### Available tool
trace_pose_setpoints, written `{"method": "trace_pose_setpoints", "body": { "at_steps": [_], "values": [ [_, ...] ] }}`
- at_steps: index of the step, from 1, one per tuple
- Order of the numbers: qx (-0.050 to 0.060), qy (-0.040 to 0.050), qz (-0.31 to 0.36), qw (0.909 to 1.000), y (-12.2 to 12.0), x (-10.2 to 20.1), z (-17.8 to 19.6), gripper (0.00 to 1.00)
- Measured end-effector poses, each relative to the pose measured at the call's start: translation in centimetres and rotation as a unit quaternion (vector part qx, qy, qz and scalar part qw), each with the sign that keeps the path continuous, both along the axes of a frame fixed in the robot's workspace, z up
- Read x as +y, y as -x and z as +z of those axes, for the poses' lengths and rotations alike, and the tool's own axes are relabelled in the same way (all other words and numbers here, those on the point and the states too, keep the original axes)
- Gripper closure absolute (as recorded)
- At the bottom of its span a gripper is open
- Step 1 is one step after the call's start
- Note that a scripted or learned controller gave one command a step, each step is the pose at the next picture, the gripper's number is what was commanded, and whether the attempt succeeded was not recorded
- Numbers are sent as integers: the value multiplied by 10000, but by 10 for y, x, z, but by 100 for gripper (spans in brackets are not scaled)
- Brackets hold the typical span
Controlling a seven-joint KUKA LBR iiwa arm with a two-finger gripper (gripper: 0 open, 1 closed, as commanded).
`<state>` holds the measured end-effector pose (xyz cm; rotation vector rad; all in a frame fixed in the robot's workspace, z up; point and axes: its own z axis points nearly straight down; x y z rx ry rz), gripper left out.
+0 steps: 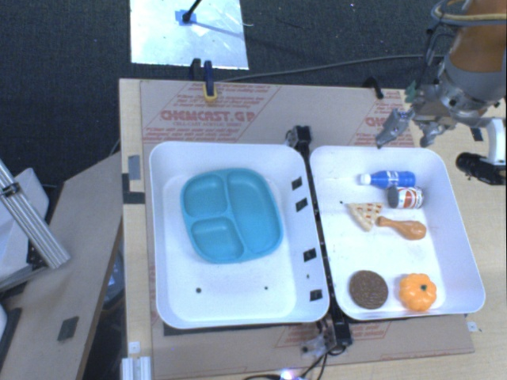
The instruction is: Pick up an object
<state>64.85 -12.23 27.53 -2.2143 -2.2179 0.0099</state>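
White bins, two. I count six items in the right bin (451, 212): blue bottle (388, 179) near its far edge, can, pizza slice, drumstick, cookie, pumpkin. Gripper (409, 130) hovers spread, grasping nothing.

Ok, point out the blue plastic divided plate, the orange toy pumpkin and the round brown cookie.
blue plastic divided plate (231, 215): camera view, centre ridge.
orange toy pumpkin (417, 291): camera view, body middle.
round brown cookie (368, 289): camera view, top face.
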Motion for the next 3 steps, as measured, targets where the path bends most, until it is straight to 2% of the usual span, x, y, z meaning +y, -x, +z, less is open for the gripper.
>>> {"method": "trace_pose_setpoints", "body": {
  "at_steps": [1,2,3],
  "values": [
    [-59,8,9,10000,-2,0,8,0],
    [-55,9,1,10000,0,0,-33,0],
    [-36,4,-3,10000,1,2,-95,0]
  ]
}}
